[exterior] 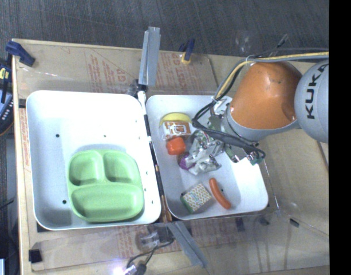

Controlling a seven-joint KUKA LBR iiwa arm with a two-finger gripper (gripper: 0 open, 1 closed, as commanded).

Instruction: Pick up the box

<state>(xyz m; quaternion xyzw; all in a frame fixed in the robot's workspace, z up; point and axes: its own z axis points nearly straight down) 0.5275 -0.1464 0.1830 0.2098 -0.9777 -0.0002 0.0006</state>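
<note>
The orange-banded arm (267, 99) overhangs the right bin (252, 202); its jaws' state is unclear, the box (197, 197) lying just below them.

a green divided tray (105, 187) lies in the left bin's (43, 113) front half — in the right bin (252, 196), an orange sausage (220, 193) near the front edge.

Place: we take this for a robotics lab or test cell.
Bench: a plywood bench (95, 67) with blue clamps (19, 51) gripping its edges.
Bins: two shallow white plastic bins (49, 125) fixed side by side.
Arm: a grey industrial arm with an orange band (267, 96) and loose cables.
Floor: dark grey carpet (78, 10).
</note>
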